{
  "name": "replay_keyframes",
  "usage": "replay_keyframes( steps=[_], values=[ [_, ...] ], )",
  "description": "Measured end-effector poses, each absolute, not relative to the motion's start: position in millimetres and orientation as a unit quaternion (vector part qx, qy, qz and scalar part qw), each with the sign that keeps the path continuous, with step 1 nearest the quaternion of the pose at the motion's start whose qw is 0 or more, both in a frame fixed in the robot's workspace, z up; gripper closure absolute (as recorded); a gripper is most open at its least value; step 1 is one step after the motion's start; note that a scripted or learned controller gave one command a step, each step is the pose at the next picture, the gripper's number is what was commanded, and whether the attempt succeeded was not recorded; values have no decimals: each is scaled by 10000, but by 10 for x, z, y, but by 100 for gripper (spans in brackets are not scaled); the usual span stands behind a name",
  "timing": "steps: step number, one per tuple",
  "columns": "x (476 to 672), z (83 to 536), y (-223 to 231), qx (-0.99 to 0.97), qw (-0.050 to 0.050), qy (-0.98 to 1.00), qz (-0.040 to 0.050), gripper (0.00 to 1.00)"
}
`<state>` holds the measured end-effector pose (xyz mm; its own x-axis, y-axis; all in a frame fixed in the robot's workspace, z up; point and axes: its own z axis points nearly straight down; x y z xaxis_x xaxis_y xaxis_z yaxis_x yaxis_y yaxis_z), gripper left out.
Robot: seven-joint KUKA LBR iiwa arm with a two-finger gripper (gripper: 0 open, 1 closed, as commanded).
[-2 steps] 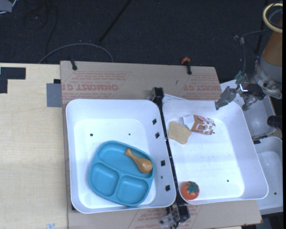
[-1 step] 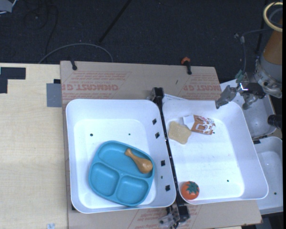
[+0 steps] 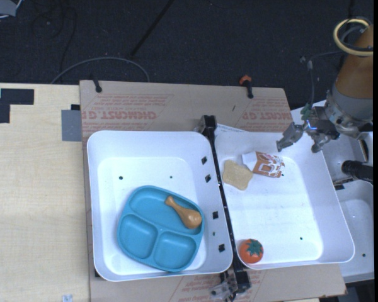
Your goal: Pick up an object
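While the gripper [image 3: 304,138] hangs over the upper right corner of the right bin [image 3: 315,222], its fingers [image 3: 288,139] stand spread apart with nothing between them. Near it inside that bin lie a brown-and-white packet [image 3: 268,165] and, just left of the packet, a tan bread slice [image 3: 237,175]. An orange tomato-like toy [image 3: 251,250] sits at the bin's lower left corner. Left bin [image 3: 107,150] holds a blue divided plate [image 3: 142,234] bearing a drumstick [image 3: 184,212].

plate [image 3: 146,238] blue | drumstick [image 3: 184,212] tan | tomato [image 3: 251,250] orange-red, green top | bins [image 3: 145,150] white
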<state>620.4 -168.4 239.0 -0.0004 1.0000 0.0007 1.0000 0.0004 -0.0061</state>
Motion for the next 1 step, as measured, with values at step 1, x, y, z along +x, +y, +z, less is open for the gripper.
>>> replay_keyframes(
  steps=[1],
  values=[
    [6126,1864,-1754,-7073,32,-7069,22,0]
  ],
)
